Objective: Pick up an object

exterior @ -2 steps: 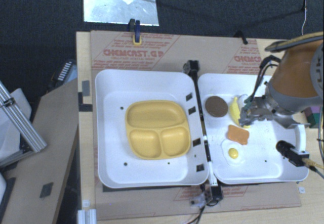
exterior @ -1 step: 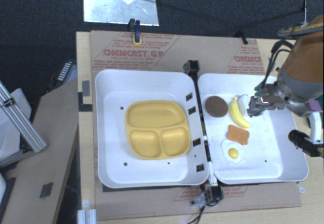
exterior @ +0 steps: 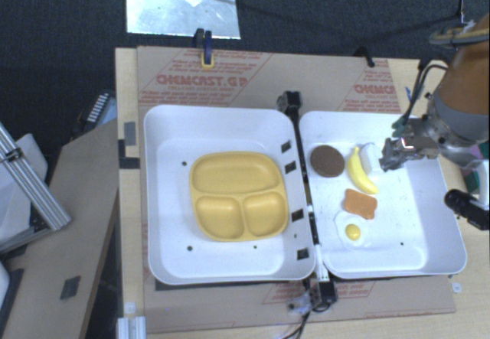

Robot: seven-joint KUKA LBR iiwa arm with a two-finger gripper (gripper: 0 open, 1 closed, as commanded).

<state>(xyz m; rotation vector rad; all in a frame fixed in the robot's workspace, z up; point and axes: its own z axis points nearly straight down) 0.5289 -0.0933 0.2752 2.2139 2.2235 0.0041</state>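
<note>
Your gripper (exterior: 394,152) hovers above the right bin (exterior: 429,253); I cannot tell its state. The banana (exterior: 360,171) lies just left; centre over it, then descend straight.

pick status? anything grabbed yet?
Done: arm has reached in, gripper over the right bin. In hand: nothing seen held. Left: the whole pick. Banana, brown disc, orange piece and fried egg all lie in the bin.
</note>
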